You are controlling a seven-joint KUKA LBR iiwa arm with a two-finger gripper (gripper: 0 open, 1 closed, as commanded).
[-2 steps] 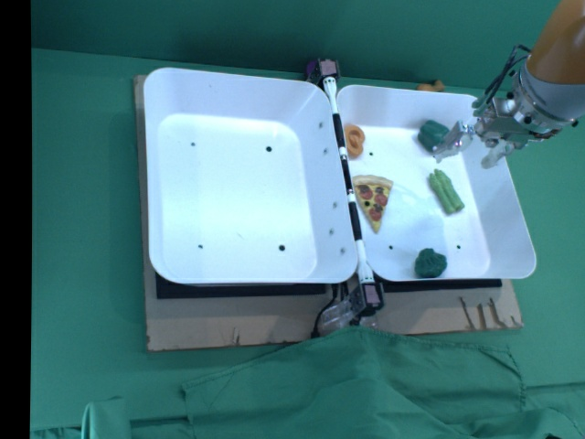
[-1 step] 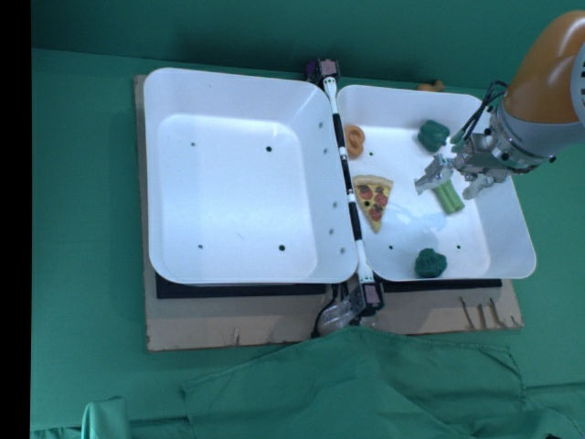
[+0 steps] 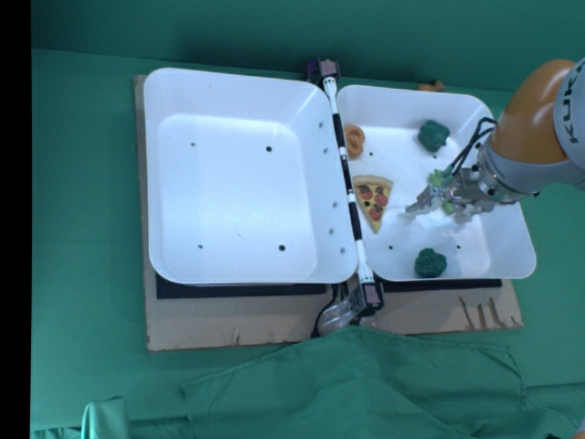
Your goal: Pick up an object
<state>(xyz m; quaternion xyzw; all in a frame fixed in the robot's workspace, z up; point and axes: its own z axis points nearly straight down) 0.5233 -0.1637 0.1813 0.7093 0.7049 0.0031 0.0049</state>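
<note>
- From my one overhead camera, I see two shallow white bins side by side: the left bin (image 3: 238,176) is smooth, glossy plastic with rounded corners and a few small dark dots on its floor; the right bin (image 3: 512,254) is the same make and holds all the objects.
- A thin white and black rod (image 3: 345,158) runs along the seam between the bins, with a dark clamp at each end.
- I count four loose objects on the right bin's floor: one flat triangular pizza slice (image 3: 372,199), red and yellow with dark spots, near the seam; one small orange ring-shaped piece (image 3: 355,137) just above it, close to the seam; and two dark green, lumpy, rounded pieces, one near the far wall (image 3: 433,134) and one near the front wall (image 3: 430,263).
- The gripper (image 3: 439,197) sits low over the middle of the right bin, between the two green lumps and to the right of the pizza slice; its metal fingers point left.
- A small pale green object (image 3: 441,180) shows right at the fingers, but I cannot tell whether the pincer is apart, together, or clamped on it.
- The arm (image 3: 539,126) enters from the right, grey with a rounded orange band.
- Both bins rest on a flat brown cardboard sheet (image 3: 228,323) laid over wrinkled green cloth (image 3: 82,245).
</note>
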